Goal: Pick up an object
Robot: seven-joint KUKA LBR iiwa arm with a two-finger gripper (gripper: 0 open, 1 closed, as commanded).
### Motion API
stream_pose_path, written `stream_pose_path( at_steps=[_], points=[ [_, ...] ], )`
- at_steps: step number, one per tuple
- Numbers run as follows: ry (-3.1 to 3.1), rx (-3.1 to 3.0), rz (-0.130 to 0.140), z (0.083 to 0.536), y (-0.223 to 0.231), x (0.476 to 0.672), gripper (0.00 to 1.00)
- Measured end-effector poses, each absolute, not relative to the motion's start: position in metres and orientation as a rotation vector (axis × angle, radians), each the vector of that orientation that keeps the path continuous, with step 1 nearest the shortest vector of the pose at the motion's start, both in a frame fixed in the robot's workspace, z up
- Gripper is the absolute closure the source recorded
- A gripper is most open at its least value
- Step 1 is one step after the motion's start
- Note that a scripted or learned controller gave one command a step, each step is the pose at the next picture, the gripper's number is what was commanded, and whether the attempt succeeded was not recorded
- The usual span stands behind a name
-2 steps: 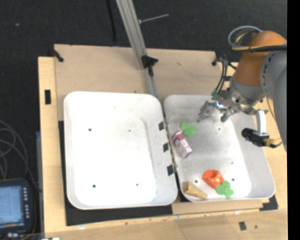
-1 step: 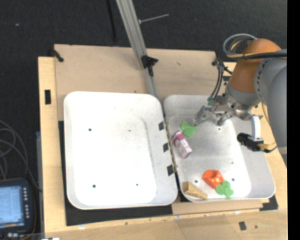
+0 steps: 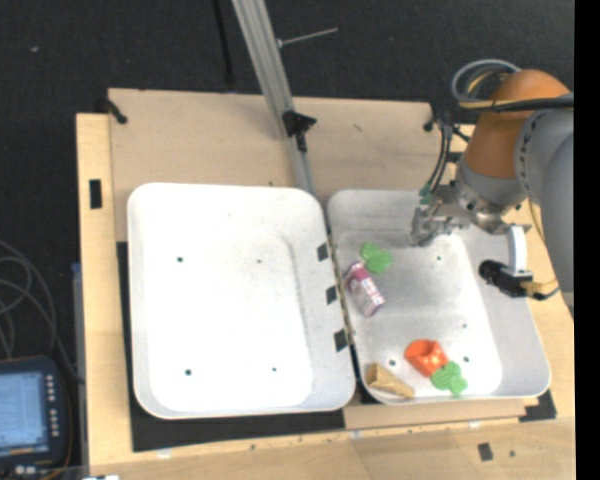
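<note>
The objects lay in the right bin [image 3: 500,313]: a green piece [image 3: 377,259] near its left wall, touching a pink-and-white packet [image 3: 364,289] just below it; an orange-red item [image 3: 425,354], a second green piece [image 3: 449,379] and a tan wedge [image 3: 388,379] clustered by the near rim; the gripper [image 3: 427,224] hung over the bin's far part, nothing visibly in it; how wide it stood, I cannot tell; the left bin [image 3: 230,293] sat beside.

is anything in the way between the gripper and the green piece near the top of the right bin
Nothing visible is. The gripper hangs over the far end of the right bin, and the green piece lies to its left on bare bin floor. The pink packet lies beyond the green piece, off that path.
</note>
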State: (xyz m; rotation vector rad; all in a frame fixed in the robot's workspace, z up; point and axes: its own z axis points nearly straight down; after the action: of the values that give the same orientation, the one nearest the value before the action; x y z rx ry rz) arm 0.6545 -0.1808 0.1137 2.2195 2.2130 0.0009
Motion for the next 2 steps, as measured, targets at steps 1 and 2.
stream_pose_path(
  at_steps=[1, 2],
  points=[
    [2.220, 2.214, 0.006, 0.168, -0.172, 0.653, 1.00],
    [2.214, 2.217, 0.006, 0.228, -0.178, 0.646, 1.00]
  ],
)
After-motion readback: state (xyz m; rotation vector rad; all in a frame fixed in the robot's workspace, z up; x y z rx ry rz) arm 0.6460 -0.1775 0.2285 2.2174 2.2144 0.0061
